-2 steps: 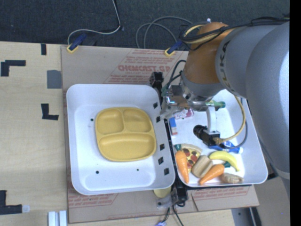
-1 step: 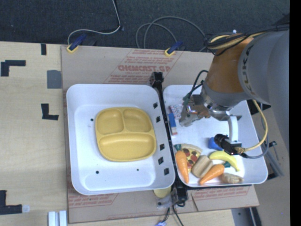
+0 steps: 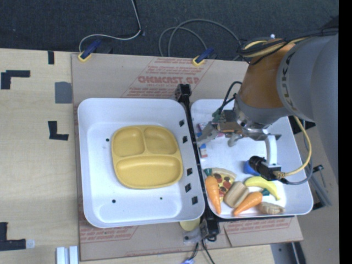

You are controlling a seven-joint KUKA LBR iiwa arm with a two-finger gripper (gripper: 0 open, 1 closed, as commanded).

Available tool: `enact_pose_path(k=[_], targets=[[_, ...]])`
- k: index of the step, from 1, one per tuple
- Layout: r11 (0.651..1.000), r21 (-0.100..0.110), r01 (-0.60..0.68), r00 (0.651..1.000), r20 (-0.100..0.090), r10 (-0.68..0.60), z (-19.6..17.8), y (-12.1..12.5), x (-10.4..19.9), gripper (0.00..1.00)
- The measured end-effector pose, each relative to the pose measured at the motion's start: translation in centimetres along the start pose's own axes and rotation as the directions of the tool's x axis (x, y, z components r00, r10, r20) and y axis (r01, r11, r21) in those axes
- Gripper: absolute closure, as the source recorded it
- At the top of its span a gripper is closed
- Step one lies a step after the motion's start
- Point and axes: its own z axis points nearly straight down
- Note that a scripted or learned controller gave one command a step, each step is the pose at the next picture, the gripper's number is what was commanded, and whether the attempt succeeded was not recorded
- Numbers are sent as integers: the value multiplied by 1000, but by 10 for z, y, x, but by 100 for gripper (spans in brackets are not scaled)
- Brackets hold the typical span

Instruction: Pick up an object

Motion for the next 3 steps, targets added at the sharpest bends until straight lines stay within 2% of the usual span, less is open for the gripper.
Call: enact_pose_path(k=[1,2,3], targets=[[1000,-5,0,1000,0,0,0,58,-30,0],[1000,3,-4,1000,1,4,84,81,-86,0],[999,44,-12,1000,1,12,97,100,-67,0]])
